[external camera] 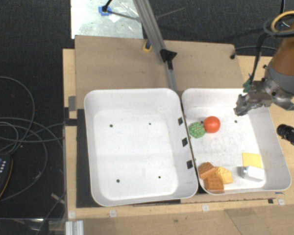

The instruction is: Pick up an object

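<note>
Two shallow white plastic bins sit side by side on a brown desk [112, 62]. The left bin [95, 131] has a smooth matte floor with four small dark dots. The right bin [274, 131] contains five objects: one glossy red ball [212, 124], touching one bumpy green ball [196, 130]; one orange waffle-textured piece [214, 176] at the near edge; one flat yellow square block [252, 159]; and one small white-grey item [250, 173] just below the block. The hand [241, 106] hovers above the bin's far right area, apart from every object; whether it is spread or closed cannot be told.
</note>
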Action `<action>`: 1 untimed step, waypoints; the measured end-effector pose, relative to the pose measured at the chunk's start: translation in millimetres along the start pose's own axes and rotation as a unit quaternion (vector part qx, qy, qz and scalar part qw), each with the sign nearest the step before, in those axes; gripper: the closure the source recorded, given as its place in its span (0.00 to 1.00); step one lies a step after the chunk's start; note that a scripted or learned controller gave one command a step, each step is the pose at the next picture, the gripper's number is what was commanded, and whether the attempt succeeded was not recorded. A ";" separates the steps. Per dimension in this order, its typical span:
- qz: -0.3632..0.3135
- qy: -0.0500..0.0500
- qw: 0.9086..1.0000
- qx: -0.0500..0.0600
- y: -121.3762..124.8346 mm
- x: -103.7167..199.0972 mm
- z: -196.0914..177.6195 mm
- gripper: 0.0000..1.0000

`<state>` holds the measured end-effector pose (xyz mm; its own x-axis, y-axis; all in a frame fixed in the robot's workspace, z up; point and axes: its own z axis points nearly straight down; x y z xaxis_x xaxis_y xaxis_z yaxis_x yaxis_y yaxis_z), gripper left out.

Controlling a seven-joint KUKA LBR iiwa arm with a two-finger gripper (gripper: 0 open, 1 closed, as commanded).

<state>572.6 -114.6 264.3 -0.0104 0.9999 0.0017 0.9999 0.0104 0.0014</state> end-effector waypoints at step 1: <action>0.000 0.000 1.000 -0.001 13.1 43.9 3.4 1.00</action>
<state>585.2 -70.5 261.1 -0.0101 0.9999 0.0013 0.9999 0.0101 0.0024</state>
